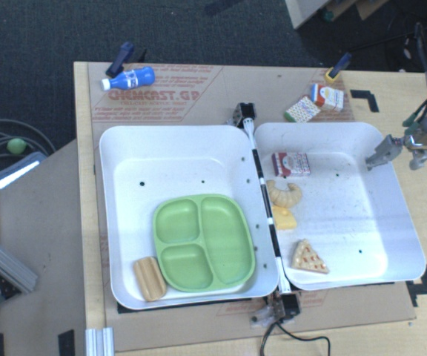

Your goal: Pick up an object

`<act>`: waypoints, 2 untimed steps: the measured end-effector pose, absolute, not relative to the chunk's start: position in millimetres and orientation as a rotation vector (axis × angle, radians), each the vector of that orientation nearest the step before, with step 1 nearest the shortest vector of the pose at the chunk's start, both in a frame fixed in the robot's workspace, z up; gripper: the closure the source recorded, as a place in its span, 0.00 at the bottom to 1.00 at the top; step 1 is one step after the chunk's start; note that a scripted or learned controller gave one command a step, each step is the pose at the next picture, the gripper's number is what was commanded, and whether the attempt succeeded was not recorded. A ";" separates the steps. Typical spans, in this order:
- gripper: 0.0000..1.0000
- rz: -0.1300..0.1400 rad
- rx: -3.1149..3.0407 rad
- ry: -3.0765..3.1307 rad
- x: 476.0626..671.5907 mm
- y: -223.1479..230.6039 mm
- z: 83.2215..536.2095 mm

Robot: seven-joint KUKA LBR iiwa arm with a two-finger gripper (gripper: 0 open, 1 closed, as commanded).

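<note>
The right bin (391,221) holds a red and white carton (290,164), a pale croissant-shaped pastry (284,193), a yellow cheese block (284,219) and a pizza slice (309,258), all along its left side. In the left bin (124,169) lie a green divided plate (202,242) and a tan bread piece (149,278). My gripper (397,153) hangs over the right bin's far right rim, apart from every object. Nothing shows between its fingers.
A blue bottle (128,78) lies on the bench behind the left bin. Two small boxes (302,110) (328,97) sit behind the right bin. Cables hang at the far right edge, and clips (245,113) join the bins.
</note>
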State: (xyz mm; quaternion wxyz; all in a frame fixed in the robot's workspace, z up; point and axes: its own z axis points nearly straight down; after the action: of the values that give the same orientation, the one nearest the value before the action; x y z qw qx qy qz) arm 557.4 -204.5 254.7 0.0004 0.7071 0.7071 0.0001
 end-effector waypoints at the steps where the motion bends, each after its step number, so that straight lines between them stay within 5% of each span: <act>1: 0.00 0.000 2.221 2.224 587.3 -115.4 137.7; 2: 0.00 0.021 2.210 2.209 572.8 -94.0 92.2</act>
State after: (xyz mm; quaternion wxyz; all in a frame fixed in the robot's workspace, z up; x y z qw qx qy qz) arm 572.8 -94.0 92.2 0.0084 0.7074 0.7068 0.0066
